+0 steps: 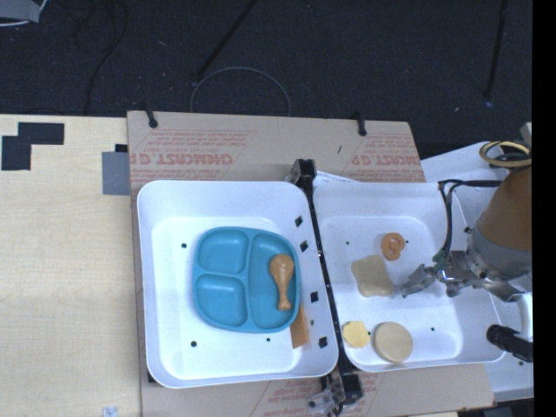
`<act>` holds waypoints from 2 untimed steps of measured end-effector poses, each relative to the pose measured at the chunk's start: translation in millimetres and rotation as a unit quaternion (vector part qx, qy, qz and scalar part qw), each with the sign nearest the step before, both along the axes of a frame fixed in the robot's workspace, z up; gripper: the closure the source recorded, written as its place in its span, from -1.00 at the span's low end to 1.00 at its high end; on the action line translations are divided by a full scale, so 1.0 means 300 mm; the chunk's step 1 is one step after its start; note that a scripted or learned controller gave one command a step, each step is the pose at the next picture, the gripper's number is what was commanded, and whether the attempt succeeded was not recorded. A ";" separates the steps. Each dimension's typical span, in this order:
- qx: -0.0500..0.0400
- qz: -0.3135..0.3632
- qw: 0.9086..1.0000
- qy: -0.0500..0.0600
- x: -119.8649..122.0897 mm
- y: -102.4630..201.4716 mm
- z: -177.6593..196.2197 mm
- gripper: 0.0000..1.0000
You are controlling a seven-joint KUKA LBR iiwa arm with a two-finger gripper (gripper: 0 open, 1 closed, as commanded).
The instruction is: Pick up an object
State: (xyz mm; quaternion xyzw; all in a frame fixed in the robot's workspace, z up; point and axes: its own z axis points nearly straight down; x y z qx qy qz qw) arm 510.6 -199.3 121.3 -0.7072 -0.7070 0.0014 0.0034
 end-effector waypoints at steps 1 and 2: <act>-0.001 0.000 1.000 -0.002 0.000 0.003 -0.117 -1.00; -0.001 -0.002 1.000 -0.003 0.002 -0.001 -0.076 1.00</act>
